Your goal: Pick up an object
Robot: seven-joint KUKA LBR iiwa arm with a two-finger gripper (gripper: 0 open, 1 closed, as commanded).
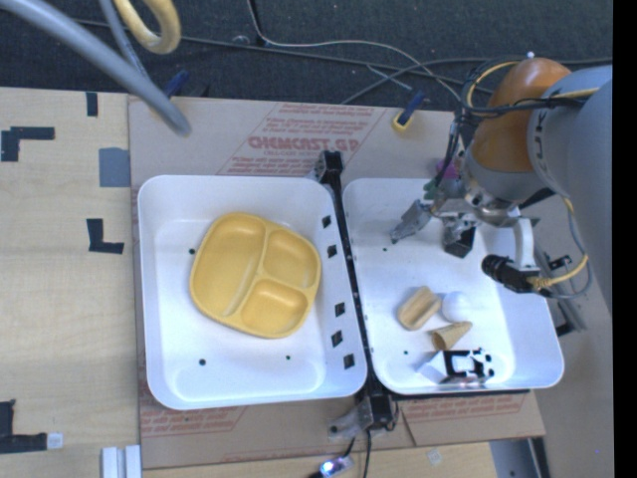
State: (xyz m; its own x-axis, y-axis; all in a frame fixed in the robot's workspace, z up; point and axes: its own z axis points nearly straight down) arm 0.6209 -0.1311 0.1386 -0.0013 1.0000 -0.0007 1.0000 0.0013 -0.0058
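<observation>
In the right bin [518,352] lie a tan bread-like piece [419,308], a small tan cone [451,335], a pale white lump [455,304] and a black-and-white item [466,364] near the front edge. My gripper [430,237] hangs over the back half of this bin, behind the tan pieces and apart from them. It is open, one grey finger [406,225] slanting left and one dark finger [458,241] to the right, with nothing between them. A yellow divided plate [257,274] rests in the left bin [169,366].
A black divider [343,267] with clips runs between the bins. The grey and orange arm [528,118] fills the back right, with cables looping around it. Cardboard [299,132] lies under the bins, and a grey hose [90,43] crosses the top left.
</observation>
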